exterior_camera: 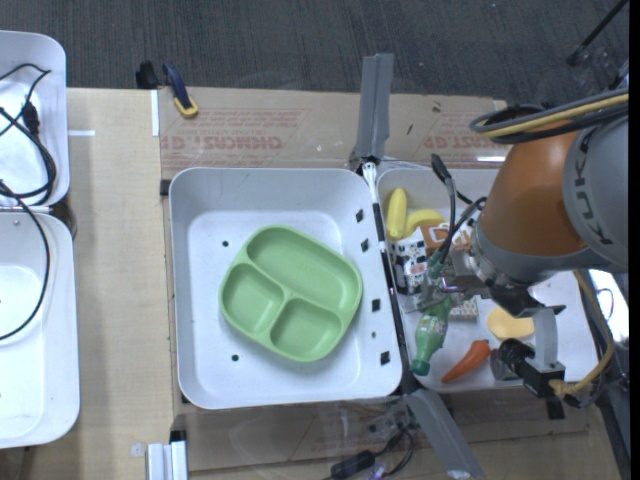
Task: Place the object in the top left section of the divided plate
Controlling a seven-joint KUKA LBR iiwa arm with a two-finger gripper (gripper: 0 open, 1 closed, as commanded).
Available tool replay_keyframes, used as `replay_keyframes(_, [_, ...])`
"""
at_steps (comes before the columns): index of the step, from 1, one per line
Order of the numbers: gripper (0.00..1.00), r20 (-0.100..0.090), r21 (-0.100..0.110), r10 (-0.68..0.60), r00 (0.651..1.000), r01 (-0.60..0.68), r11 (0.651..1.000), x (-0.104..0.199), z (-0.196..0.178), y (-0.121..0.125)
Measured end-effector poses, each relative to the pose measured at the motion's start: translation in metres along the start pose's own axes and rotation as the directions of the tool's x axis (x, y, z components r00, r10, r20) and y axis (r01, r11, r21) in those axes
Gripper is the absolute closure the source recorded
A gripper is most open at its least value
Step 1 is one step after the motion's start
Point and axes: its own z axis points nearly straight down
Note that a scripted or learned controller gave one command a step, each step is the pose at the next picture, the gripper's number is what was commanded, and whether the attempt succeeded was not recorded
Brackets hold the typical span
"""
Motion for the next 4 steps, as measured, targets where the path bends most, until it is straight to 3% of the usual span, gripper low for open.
replay_keyframes(1, [1.00, 0.002, -0.003, -0.073, 0.997, 0.073, 0.997, -0.014, -0.053, 0.037])
replay_keyframes(2, [1.00, 0.001, -0.001, -0.176, 0.984, 0.176, 0.984, 0.028, -0.024, -0.001])
replay_keyframes(3, [1.00, 0.002, -0.003, -0.002, 1.000, 0.002, 1.000, -0.020, -0.045, 0.020])
replay_keyframes(4, [1.00, 0.001, -0.001, -0.126, 0.992, 0.126, 0.992, -0.016, -0.015, 0.034])
